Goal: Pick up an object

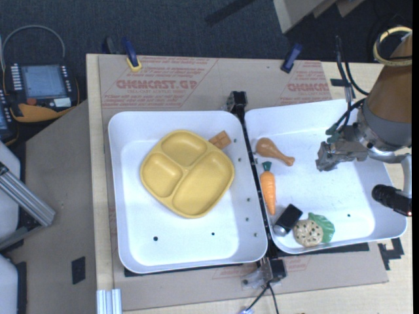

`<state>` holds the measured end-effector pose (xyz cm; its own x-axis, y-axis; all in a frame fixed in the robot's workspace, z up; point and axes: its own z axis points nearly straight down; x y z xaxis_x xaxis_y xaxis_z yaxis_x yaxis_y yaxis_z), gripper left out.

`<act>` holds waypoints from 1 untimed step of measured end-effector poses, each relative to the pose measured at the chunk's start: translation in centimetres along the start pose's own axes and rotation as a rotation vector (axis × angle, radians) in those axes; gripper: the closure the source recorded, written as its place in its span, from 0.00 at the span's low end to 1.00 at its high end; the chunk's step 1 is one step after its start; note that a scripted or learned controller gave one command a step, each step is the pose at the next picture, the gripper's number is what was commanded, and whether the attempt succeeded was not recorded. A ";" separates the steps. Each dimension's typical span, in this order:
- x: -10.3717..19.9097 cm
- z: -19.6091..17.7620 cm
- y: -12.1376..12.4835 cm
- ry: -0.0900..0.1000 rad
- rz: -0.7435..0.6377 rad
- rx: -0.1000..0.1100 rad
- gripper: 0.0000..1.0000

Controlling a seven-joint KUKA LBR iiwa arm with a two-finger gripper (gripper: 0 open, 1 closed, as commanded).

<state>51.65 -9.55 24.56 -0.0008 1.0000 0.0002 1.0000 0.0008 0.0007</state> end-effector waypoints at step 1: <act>5.9 0.7 1.6 0.001 -0.006 -0.001 1.00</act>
<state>53.29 -3.63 23.81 -0.0066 1.0000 0.0011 1.0000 0.0066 0.0021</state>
